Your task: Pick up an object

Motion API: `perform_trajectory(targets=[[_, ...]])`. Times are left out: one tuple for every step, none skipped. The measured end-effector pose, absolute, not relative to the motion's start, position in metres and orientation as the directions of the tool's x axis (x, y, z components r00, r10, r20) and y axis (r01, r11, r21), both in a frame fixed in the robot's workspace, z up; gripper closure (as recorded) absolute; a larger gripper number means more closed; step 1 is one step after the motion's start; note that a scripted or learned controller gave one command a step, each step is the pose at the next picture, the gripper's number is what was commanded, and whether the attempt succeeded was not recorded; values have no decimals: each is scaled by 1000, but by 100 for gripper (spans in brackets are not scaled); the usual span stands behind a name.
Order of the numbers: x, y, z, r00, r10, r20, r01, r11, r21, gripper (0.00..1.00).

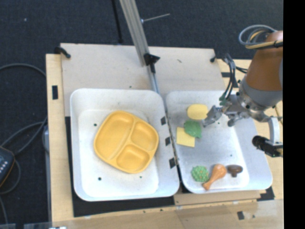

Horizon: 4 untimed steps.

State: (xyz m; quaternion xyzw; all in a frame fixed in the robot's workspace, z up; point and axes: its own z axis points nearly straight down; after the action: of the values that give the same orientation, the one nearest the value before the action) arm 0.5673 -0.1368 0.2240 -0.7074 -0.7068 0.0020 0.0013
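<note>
Hovering low over the right-hand shallow white bin point(248, 142), the tool point(213, 117) hangs just beside the rounded yellow lemon-like toy point(197, 111), which sits near the bin's back edge, touching a green leafy toy point(193, 128) and near a flat yellow square piece point(185, 138). Whether the tool is spread or closed, I cannot tell. The lemon looks light, stiff and smooth, likely slippery; gripping across its middle seems safest.
</note>
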Motion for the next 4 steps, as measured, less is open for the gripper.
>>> perform_trajectory(targets=[[564, -135, 181, 0, 1000, -1, 1000, 0, -4, 0], [562, -132, 138, 1, 1000, -1, 1000, -1, -3, 0], [564, -133, 152, 5, 1000, -1, 1000, -5, 4, 100], [567, -131, 216, -3, 1000, -2, 1000, 3, 9, 100]])
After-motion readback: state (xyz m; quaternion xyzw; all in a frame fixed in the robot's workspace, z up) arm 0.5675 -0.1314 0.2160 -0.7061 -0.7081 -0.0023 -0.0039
